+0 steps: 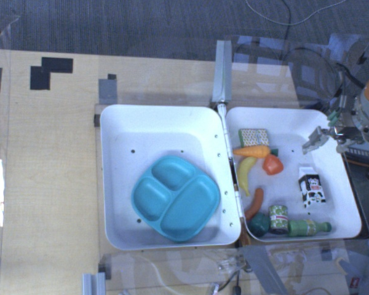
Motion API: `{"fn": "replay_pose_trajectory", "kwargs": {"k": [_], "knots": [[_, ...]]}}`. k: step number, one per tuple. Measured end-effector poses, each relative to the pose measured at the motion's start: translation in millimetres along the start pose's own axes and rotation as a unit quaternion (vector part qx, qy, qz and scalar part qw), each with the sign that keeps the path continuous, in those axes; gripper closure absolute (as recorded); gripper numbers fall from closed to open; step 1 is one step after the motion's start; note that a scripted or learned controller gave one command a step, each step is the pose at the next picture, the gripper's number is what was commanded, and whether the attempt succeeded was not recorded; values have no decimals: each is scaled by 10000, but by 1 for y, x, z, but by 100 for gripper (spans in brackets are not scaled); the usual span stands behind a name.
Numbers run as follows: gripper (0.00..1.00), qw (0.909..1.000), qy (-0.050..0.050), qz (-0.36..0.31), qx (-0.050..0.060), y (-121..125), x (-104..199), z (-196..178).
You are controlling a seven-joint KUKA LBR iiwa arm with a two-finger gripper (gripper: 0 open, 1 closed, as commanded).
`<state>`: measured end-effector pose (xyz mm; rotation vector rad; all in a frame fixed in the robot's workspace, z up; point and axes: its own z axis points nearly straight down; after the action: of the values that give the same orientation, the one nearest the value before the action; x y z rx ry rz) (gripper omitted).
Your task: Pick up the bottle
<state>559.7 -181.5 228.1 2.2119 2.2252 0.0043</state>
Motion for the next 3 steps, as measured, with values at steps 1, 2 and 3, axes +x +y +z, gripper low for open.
{"fn": "replay_pose_trajectory", "kwargs": {"k": [1,2,3], "knots": [[0,9975,-43,-695,-93,-62,30,107],[0,9999,0,154,-54,-15,87,138],[0,9983,-6,-579,-20,85,92,26]]}}
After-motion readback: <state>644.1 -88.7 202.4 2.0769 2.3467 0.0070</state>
